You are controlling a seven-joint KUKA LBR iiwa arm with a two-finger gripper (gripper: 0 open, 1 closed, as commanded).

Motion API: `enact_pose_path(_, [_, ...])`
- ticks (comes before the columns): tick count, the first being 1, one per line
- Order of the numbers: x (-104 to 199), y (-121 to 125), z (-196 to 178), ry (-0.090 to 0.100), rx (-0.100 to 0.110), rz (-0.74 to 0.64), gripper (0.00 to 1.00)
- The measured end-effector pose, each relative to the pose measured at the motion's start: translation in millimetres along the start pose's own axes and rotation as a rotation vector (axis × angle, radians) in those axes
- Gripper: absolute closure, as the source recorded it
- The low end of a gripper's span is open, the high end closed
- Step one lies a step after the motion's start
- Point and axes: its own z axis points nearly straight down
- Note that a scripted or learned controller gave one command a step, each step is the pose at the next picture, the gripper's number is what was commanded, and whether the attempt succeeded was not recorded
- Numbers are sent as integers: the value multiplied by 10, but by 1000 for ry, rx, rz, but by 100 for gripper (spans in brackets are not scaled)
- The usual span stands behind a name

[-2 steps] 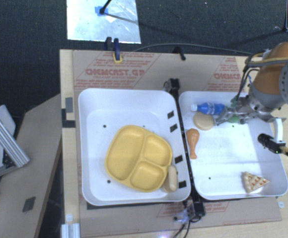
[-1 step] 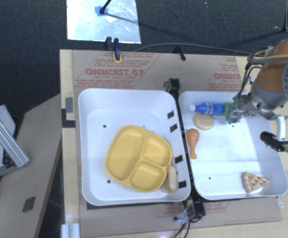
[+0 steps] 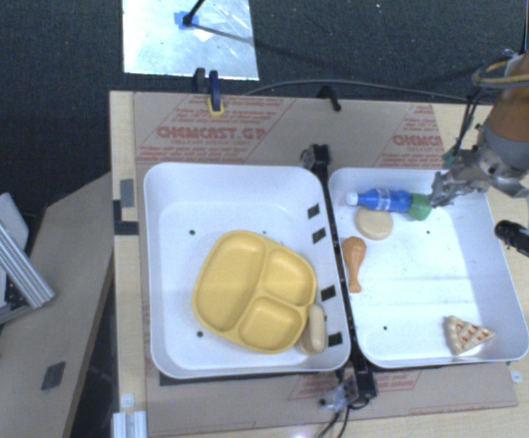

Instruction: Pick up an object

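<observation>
In the right bin (image 3: 506, 286), the blue bottle (image 3: 385, 199) lies on its side at the far wall, its green cap (image 3: 420, 209) touching the gripper (image 3: 443, 192), whose grip I cannot tell.

My bench (image 3: 123, 272) is a pale wooden top. A brown cardboard sheet (image 3: 246, 121) printed with red lettering covers most of it, reaching nearly to the far edge. Two shallow white bins sit directly on that sheet, side by side and touching along their inner walls: the left bin (image 3: 169, 245) towards the bench's left edge, the right bin (image 3: 502, 290) towards its right edge. A small clamp with a yellow grip (image 3: 212, 94) sits at the far edge of the sheet, near the far left corner.
</observation>
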Motion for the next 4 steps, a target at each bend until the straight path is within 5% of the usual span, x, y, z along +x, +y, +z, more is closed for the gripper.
enact_pose_path(2, [19,74,-1110,-1,-2,-2,100])
enact_pose_path(4, [1169,-4,-835,3,7,-5,100])
